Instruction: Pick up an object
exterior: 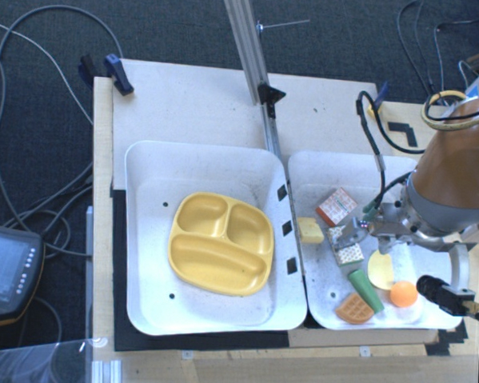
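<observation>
On the surface [188,104] we see the left bin [138,301] holding a yellow divided tray [221,243]. In the right bin [305,170], from left to right, lie a pale yellow block [309,229], a red and white box [336,206], a small checkered piece [349,253], a green stick [366,290] above an orange waffle piece [355,310], a pale yellow disc [381,271] and an orange ball [404,295]. The gripper [364,230] hovers just right of the box, over the checkered piece; we cannot tell how it stands.
</observation>
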Motion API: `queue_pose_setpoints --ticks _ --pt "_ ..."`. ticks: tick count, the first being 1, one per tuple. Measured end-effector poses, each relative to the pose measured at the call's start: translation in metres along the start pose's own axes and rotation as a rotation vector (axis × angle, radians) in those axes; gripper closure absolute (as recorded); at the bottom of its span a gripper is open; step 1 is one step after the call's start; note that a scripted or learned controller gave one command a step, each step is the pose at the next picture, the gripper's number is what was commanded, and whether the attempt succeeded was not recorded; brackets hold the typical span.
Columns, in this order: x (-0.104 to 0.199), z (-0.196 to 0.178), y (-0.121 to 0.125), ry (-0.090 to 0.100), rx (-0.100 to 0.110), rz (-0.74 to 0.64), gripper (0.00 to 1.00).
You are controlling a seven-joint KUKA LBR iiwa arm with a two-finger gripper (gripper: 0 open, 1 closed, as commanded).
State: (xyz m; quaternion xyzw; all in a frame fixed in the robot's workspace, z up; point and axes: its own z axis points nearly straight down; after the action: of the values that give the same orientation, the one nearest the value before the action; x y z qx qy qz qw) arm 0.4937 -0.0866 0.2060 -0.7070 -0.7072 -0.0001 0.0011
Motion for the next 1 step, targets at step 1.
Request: queue_pose_setpoints --ticks 1 --pt "-0.0001 0.0 0.0001 -0.001 -0.001 0.0 0.0"
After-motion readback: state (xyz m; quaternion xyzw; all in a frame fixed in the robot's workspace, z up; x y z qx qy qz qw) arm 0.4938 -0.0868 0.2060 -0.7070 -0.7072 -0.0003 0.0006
